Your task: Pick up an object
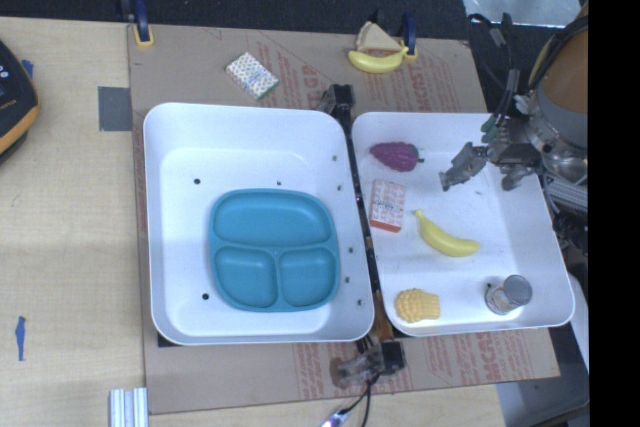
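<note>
Overhead, a bench holds two shallow white bins side by side. Left bin [165, 215] contains a blue divided tray [273, 247] lying flat near its middle. Right bin [525, 245] holds several small objects: a purple grape bunch [396, 155] near the upper left corner, a small red and white packet [387, 205] just below it by the left wall, a yellow banana [446, 236] near the centre, a yellow corn cob [417, 305] at the lower left, and a metal can [509, 294] at the lower right. Reaching in from the right, the gripper [487, 168] hangs over the upper part of the right bin, its two dark fingers spread apart with nothing between them, above and to the right of the banana, apart from it. Behind the bins, on cardboard, lie a second banana [376, 61] and a patterned packet [251, 74]
</note>
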Available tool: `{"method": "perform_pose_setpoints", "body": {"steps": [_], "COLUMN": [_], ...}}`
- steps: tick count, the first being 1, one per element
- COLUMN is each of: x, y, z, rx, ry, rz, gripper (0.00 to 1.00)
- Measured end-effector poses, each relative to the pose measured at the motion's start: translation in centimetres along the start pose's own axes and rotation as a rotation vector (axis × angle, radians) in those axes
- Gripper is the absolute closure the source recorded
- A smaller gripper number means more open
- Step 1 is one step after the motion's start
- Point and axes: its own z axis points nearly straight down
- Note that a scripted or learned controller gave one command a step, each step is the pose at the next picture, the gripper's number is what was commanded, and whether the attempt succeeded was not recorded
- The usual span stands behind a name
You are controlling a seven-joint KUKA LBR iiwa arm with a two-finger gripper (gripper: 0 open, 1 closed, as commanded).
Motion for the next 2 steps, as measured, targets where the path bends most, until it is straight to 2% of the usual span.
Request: {"method": "perform_pose_setpoints", "body": {"steps": [1, 2], "x": [-1.9, -2.0], "y": [-1.5, -1.5], "z": [17.8, 16.8], "rx": [-0.002, 0.002], "ry": [-0.002, -0.002], "rz": [0.0, -0.003], "gripper": [0.0, 1.0]}}
